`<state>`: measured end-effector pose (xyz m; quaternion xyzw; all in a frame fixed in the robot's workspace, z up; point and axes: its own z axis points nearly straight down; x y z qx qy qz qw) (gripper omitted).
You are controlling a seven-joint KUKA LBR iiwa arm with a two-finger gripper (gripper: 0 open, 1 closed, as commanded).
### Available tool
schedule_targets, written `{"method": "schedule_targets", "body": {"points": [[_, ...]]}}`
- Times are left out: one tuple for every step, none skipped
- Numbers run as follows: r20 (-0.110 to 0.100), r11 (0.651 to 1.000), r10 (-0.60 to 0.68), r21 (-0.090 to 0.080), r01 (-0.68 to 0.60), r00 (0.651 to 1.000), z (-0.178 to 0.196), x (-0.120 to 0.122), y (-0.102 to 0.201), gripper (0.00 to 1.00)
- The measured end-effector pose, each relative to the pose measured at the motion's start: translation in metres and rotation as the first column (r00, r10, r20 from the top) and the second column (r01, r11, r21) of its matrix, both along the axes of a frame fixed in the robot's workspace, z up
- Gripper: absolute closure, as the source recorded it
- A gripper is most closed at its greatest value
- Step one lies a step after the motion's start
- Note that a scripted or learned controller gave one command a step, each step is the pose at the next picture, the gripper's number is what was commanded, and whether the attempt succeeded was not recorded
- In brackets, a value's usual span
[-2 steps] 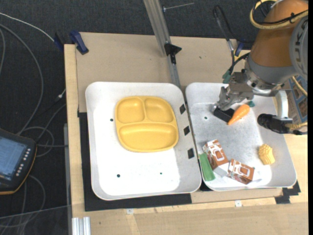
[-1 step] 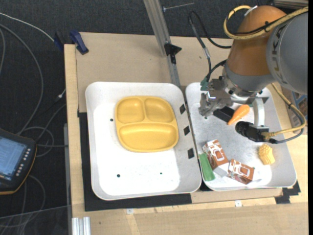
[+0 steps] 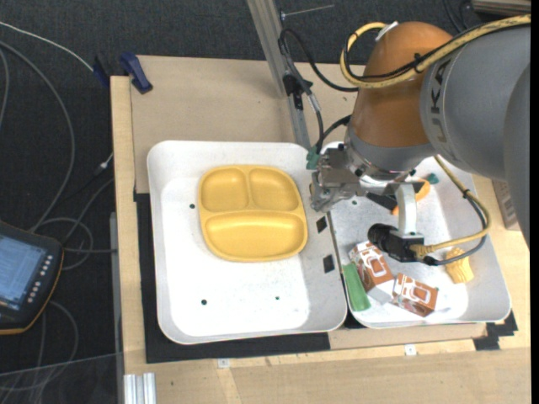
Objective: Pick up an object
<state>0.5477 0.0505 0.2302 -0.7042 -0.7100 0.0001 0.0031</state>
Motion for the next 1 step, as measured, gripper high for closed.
{"method": "schedule_targets", "body": {"points": [[-0.001,1.000,-0.002,-0.001,0.002,1.000,0.0024,-0.0168,0.0420,1.00]]}}
